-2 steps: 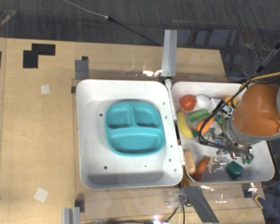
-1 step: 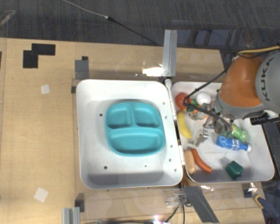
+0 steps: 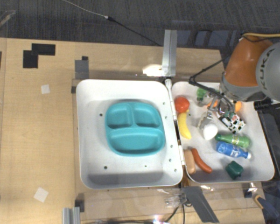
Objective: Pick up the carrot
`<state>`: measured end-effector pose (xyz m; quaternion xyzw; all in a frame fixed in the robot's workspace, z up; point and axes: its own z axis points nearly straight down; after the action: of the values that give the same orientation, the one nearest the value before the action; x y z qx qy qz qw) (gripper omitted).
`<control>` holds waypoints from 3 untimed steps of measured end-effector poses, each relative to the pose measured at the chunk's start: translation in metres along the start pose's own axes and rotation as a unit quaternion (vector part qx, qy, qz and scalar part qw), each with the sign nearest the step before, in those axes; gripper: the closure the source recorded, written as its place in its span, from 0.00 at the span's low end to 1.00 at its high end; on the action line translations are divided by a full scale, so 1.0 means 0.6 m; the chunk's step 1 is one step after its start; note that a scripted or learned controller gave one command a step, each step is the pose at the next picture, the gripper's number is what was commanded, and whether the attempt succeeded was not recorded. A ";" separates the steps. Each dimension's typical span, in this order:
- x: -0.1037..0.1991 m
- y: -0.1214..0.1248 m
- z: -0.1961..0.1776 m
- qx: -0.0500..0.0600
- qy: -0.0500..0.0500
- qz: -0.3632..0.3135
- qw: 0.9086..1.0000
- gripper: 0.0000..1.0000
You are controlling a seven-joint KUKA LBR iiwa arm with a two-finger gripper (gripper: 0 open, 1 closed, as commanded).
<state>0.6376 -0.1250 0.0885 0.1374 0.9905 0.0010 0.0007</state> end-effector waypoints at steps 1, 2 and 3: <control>-0.020 0.069 -0.051 -0.001 -0.004 -0.007 1.000 0.00; 0.047 0.060 -0.001 0.000 -0.005 -0.024 1.000 0.00; 0.188 -0.018 -0.003 -0.001 -0.007 0.061 0.998 0.00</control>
<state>0.5261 -0.1048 0.0900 0.1979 0.9802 0.0010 0.0077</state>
